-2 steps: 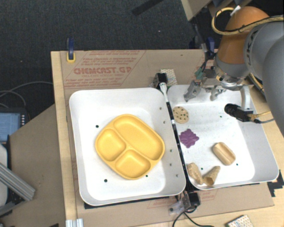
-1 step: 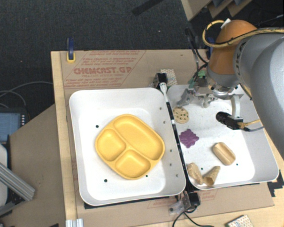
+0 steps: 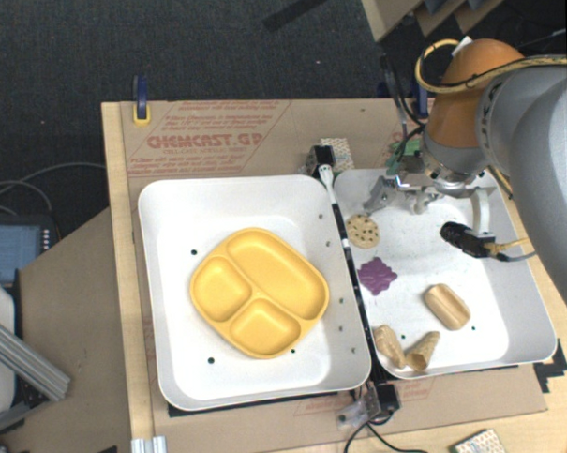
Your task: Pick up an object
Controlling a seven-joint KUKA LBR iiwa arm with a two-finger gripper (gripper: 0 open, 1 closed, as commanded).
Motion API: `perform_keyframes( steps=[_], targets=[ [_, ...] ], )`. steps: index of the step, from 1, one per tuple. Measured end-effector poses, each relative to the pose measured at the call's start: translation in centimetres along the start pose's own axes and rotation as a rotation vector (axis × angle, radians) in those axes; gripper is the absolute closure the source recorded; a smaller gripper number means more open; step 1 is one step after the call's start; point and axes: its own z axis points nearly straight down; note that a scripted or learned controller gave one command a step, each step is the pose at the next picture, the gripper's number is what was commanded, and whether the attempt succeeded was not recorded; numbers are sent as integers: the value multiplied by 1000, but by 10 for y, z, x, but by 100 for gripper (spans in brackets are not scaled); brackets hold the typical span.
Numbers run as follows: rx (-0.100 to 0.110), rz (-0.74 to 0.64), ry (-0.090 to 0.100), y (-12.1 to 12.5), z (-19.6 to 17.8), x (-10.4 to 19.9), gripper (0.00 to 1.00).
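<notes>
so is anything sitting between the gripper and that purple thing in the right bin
Nothing visible does. The gripper hangs over the right bin's far end; the purple piece lies nearer, with bare white floor between. The round cookie sits off to the side.

Red print on the brown board [image 3: 204, 130] under the bins reads "CHEMCAST GP"; the smaller lines around it are illegible.

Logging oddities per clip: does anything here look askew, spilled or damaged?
Nothing looks damaged or spilled. The yellow divided plate sits skewed in the left bin; the cookie lies against the right bin's dividing edge.
</notes>
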Motion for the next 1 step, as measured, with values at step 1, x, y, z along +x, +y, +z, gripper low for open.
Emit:
perform_keyframes(
  steps=[1],
  targets=[
    [13, 6, 3, -122, 1, -20, 0]
  ],
)
